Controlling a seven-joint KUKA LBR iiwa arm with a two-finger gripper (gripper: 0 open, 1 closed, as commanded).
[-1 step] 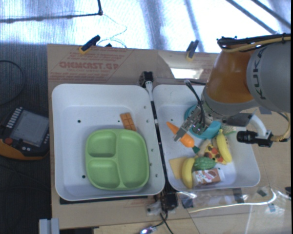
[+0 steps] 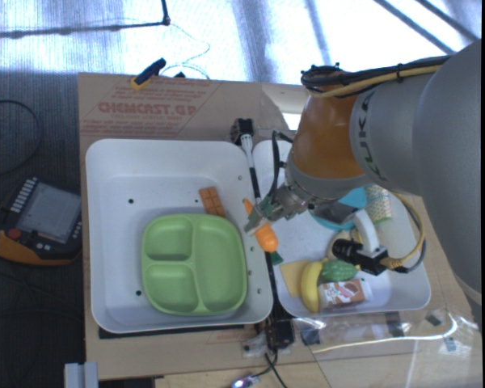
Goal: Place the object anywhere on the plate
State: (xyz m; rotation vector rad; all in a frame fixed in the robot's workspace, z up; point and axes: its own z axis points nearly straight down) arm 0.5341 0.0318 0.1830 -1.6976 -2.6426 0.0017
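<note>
A green three-compartment plate [image 2: 196, 263] lies in the left white bin [image 2: 113, 176]. My gripper [image 2: 263, 215] hangs over the divider between the two bins, just right of the plate's upper right corner. A toy carrot [image 2: 265, 238] sits between its fingers: the orange body shows below them, a small orange end above left, and the green top points down over the divider. The gripper is shut on the carrot. The arm's orange band and grey wrist hide the gripper's upper part.
A small orange block [image 2: 211, 201] lies in the left bin just above the plate. The right bin [image 2: 404, 293] holds a banana [image 2: 309, 286], a red-labelled can [image 2: 343, 294], a green toy [image 2: 336, 270], a white bottle [image 2: 367, 234] and a teal item [image 2: 357, 197].
</note>
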